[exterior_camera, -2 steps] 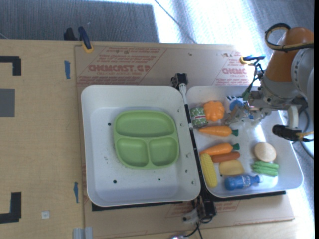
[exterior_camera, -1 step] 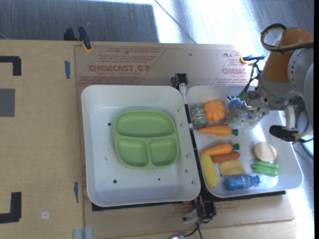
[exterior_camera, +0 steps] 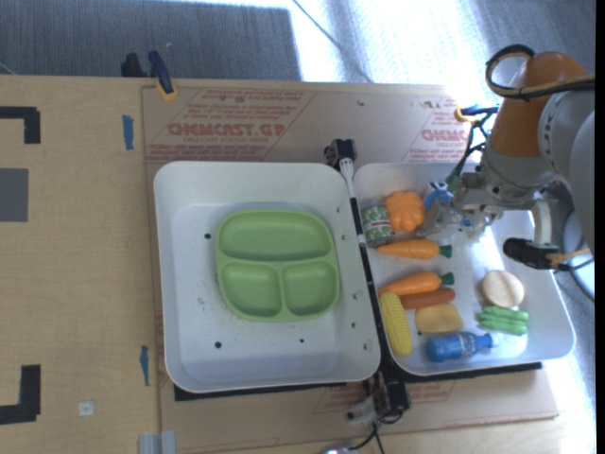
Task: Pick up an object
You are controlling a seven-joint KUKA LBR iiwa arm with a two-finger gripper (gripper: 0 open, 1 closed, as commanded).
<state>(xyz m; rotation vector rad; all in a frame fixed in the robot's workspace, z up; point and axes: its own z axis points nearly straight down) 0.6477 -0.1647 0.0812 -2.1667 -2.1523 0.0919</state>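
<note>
Camera view: jaws (exterior_camera: 452, 218) just beside orange toy (exterior_camera: 406, 210).

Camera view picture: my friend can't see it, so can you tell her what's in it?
A grey and orange robot arm reaches its gripper down into the right white bin, which holds toy food: two carrots, corn, a blue bottle and green beans. The left white bin holds a green divided plate.

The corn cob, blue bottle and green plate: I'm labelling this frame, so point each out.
corn cob (exterior_camera: 394, 322), camera view, middle of the cob.
blue bottle (exterior_camera: 452, 346), camera view, its body.
green plate (exterior_camera: 276, 235), camera view, floor of the long compartment.
</note>
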